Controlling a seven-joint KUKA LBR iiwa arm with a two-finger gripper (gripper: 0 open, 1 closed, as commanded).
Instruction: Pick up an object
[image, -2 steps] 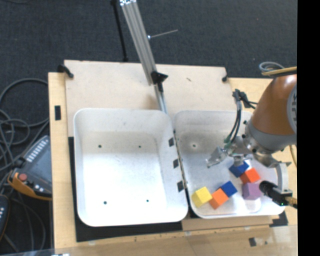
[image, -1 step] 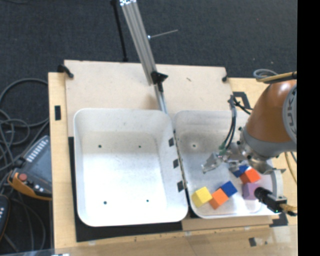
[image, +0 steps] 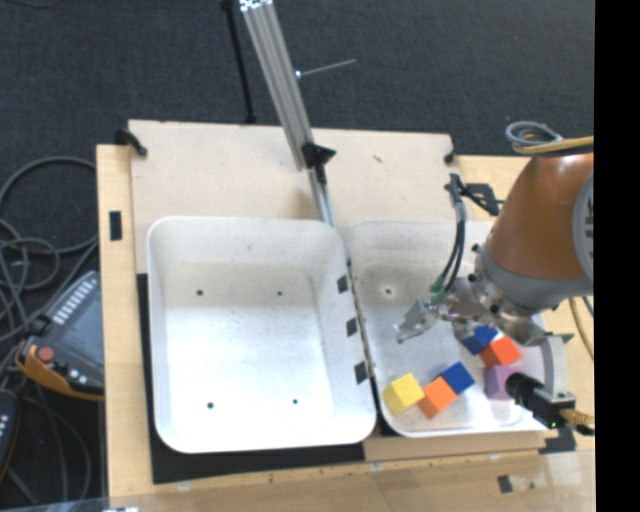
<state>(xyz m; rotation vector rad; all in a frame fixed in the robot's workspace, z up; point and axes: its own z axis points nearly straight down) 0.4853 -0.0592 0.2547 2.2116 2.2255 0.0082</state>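
While two shallow white bins sit side by side on the table (image: 250, 180), all the small blocks lie in the right bin (image: 400, 260), gathered near its front right corner. A yellow block (image: 403, 392) lies nearest the wall between the bins, an orange block (image: 438, 397) is just beside it on the right, and a blue block (image: 458, 377) touches the orange one from behind. Further right there are a purple block (image: 497, 381), a second orange block (image: 501, 351) and a second blue block (image: 481, 339), close together and partly hidden under the arm. The left bin (image: 250, 330) shows a few dark dots on its floor. A slanted metal rail (image: 285, 90) comes down from the top and ends near the place where the two bins meet. Loose black cables (image: 35, 225) lie on the dark floor at the left, and beside them rests a handheld controller (image: 70, 335) with an orange edge. No writing can be read on anything. The arm (image: 540, 240) comes in from the right, its orange band over the right bin, and the wrist bends down toward the bin floor. The hand (image: 415, 322) is low over the middle of the right bin, behind the yellow block and apart from it; I cannot tell how far it is open, and no block is seen in it.
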